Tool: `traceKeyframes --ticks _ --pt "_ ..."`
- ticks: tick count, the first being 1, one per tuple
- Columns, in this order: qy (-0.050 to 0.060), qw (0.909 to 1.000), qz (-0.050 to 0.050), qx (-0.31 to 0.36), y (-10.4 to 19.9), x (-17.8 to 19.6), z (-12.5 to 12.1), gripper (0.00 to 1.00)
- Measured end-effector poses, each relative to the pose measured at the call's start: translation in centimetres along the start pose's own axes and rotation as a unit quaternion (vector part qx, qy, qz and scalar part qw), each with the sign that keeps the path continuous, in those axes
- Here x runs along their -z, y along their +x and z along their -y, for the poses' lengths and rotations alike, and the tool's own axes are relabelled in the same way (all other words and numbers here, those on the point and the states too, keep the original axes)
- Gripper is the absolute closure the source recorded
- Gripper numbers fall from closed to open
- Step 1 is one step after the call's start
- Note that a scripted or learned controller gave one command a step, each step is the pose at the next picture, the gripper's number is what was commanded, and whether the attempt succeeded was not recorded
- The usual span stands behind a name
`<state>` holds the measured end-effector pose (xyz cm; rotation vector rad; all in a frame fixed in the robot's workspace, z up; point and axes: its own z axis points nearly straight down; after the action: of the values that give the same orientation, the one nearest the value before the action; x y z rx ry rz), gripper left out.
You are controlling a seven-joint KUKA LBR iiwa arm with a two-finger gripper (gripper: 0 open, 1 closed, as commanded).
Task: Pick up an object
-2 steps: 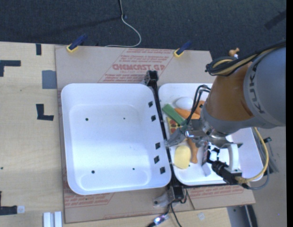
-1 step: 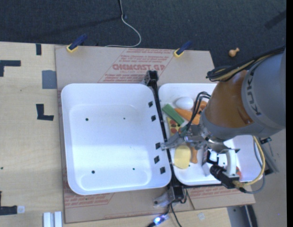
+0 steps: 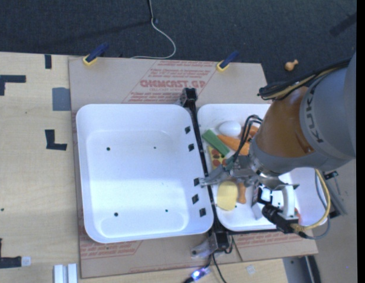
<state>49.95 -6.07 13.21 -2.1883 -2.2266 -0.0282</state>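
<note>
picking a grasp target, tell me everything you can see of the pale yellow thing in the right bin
The pale yellow object is a rounded, smooth, matte lump, lemon-like or potato-like, possibly toy food. It lies in the right bin, against its left wall and toward the near edge. An orange piece lies alongside its right side, apparently touching. The gripper hangs just right of it, above the bin. Nothing shows it being held.

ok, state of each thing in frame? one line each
arm: reaching in over the right bin
gripper: low in the right bin, among the objects
left bin: sitting flat on the cardboard
right bin: holding objects at its left side
yellow object: lying in the right bin, next to the gripper
green object: lying near the divider
white egg-shaped object: resting at the far end
</note>
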Motion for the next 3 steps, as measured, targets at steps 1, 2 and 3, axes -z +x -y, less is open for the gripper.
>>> traceKeyframes --ticks 1,2,3 --pt "0.005 1.0 -0.004 0.002 -0.3 -0.5 -0.6 0.0" --pt "0.008 0.9999 -0.008 0.005 0.2 0.4 -0.6 1.0" --pt "-0.004 0.9999 0.014 -0.006 0.8 5.5 -7.8 1.0"
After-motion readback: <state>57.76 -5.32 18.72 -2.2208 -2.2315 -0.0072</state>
